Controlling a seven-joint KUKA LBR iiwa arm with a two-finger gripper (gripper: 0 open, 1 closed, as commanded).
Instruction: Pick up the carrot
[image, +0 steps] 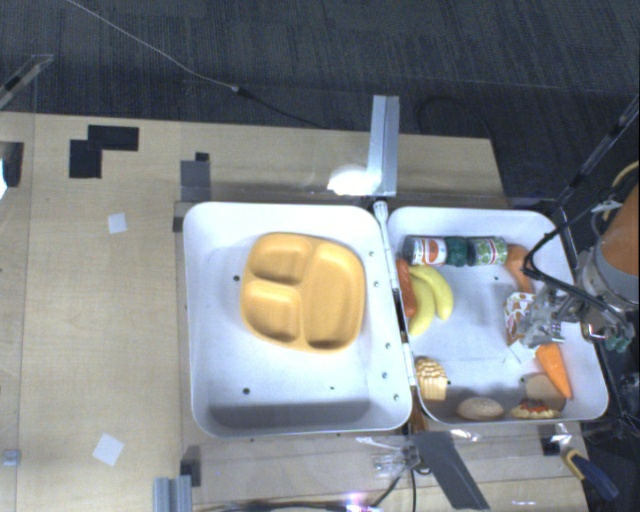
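Nearest the camera, along the front wall of the right bin (600, 405), a row of small food items is seen: a ridged yellow piece (432, 377) at the front left corner, a pale brown round item (481, 407) beside it, and a flat item with red and yellow on it (537, 408) toward the front right corner. Just behind that last item lies the carrot (555, 368), a short orange cone lying flat on the bin floor, its thicker end pointing away from the camera and its narrow tip pointing toward the front right corner. The end effector (545, 325) is placed directly over the carrot's thick end, reaching in from the right under the grey arm with its orange band (620, 245); whether it is open or closed cannot be told, and nothing can be made out gripped in it. A crumpled white and red packet (519, 312) is seen just left of it. Further back, a banana (430, 297) lies beside a red item (405, 285) against the bin's left wall, and a can (457, 250) lies on its side along the back wall. In the left bin (200, 300), a yellow divided plate (303, 290) rests near the middle. Both bins are carried by a light wooden tabletop (80, 330).
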